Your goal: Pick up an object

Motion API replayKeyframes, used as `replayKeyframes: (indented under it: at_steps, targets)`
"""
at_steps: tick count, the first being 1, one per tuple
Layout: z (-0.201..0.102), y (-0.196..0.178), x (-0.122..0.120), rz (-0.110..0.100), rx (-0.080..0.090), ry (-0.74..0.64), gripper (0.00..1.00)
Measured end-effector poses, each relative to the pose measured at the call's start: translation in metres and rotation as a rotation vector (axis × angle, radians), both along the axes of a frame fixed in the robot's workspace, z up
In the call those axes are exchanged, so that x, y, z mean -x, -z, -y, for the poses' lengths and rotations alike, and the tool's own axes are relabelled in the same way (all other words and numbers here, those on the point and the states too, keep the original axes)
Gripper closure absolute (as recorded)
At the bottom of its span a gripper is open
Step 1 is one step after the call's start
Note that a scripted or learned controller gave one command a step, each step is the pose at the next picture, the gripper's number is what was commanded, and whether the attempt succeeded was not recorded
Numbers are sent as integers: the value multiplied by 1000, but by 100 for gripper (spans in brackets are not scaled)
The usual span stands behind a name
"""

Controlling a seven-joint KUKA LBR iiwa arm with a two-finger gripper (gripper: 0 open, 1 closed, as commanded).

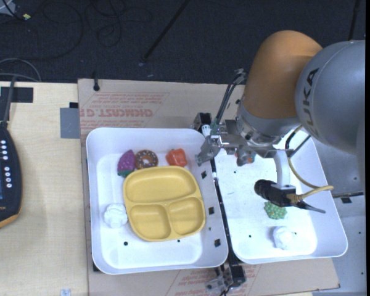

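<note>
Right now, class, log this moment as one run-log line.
gripper: above the bins' shared edge | held: nothing visible | left bin: yellow tray, donut | right bin: green item, white item

A left shallow white bin (111,251) holds a yellow three-compartment plastic plate (163,202). Along the plate's far edge lie a purple grape-shaped toy (126,162), a brown toy doughnut (146,159) and an orange-red toy (177,158). A small white lump (115,214) sits at the plate's left. The right shallow white bin (320,227) holds a green knobbly toy (274,212) and a white crumpled lump (283,237). The gripper (213,145) hangs by the wall between the bins.
</note>
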State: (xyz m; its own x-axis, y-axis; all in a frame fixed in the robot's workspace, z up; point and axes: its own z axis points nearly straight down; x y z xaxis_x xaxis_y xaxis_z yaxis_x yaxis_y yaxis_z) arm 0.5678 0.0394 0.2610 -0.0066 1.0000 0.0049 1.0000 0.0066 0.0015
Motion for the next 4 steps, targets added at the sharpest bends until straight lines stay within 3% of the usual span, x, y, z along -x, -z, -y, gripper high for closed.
replayKeyframes:
  at_steps: [1, 2, 3, 4]
  targets:
    - [4, -5, -1, -6, 4, 5, 100]
    - [71, 48, 6, -10, 8, 13, 100]
    - [31, -10, -1, 1, 3, 4, 100]
    - [-44, -128, 7, 9, 0, 0, 100]
